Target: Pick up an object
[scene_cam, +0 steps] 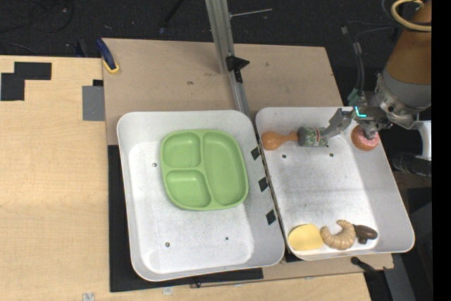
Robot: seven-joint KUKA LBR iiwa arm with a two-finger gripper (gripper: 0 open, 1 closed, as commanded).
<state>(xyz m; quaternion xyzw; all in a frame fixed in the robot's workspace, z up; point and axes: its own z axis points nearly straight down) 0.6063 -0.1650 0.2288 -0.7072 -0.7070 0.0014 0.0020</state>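
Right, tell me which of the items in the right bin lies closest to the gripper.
The pink donut-shaped item, at the bin's far right corner, just beside the gripper. The croissant, yellow piece and brown piece lie along the near edge.

Two shallow white bins sit side by side: the left bin (141,236) and the right bin (338,180). One green divided plate (204,170) has three compartments. The right bin holds one orange-headed tool (289,139), one pink doughnut (366,139), one yellow disc (305,237), one croissant (340,235) and one small brown piece (365,232), possibly chocolate.
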